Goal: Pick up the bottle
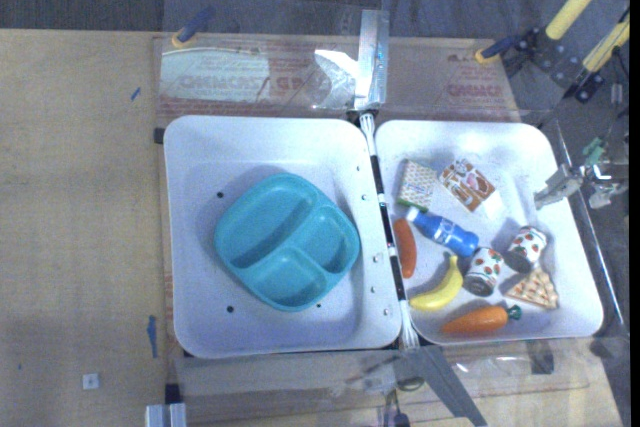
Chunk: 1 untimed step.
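Bottle (444,232) lies in right bin (570,215), untouched.

The blue plastic bottle (444,232) has free room above, but it is crowded: a red sausage (405,248) and a yellow banana (441,288) lie close below, and a cracker (417,183) sits just above

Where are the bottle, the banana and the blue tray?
bottle (446,232), camera view, on its blue body.
banana (441,290), camera view, on its curved middle.
blue tray (287,241), camera view, on the ridge between compartments.
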{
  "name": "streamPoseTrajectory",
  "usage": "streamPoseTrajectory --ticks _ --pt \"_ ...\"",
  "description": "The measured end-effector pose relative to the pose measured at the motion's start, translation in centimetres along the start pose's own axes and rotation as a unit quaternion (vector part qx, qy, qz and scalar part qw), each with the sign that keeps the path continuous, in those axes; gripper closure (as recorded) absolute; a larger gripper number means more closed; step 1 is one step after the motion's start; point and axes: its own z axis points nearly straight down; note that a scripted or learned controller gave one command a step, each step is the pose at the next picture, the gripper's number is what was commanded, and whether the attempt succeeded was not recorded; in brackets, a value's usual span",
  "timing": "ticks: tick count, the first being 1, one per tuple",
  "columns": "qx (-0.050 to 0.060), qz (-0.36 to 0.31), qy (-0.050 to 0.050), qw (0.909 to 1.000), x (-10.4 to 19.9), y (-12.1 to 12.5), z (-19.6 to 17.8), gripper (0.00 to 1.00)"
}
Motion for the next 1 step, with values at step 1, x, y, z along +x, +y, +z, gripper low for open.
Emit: streamPoseTrajectory --ticks 1 --pt "-0.002 -0.009 -0.001 1.0 9.24 6.16 10.63 0.0"
